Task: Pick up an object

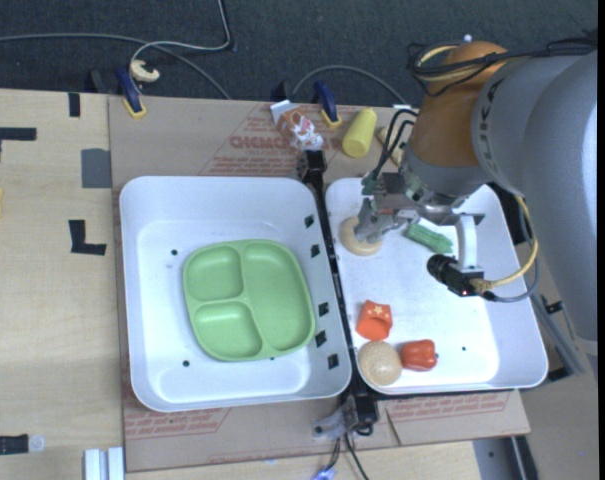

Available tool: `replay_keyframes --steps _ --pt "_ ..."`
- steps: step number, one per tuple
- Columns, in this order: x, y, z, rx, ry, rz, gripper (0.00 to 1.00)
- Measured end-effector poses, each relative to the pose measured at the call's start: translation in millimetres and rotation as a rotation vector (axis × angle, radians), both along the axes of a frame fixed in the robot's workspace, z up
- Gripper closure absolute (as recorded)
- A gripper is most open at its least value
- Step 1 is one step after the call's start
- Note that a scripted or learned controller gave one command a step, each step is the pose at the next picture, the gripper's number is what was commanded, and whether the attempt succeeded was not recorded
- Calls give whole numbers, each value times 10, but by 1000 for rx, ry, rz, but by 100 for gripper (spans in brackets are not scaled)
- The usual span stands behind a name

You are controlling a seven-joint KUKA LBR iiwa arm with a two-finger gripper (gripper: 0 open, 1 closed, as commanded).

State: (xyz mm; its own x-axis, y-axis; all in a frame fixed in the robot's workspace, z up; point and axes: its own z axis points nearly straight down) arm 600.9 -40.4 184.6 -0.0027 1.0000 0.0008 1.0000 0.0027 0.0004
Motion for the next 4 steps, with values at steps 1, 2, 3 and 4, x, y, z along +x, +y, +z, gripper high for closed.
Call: replay_keyframes --steps 1,2,3,4 --pt "-532 -643 -102 -2 2 -4 100" --pt "-4 -537 -437 0 3 -1 100" --pt "-289 -1645 376 -4 0 -4 100" --pt "490 -1213 282 0 1 0 100"
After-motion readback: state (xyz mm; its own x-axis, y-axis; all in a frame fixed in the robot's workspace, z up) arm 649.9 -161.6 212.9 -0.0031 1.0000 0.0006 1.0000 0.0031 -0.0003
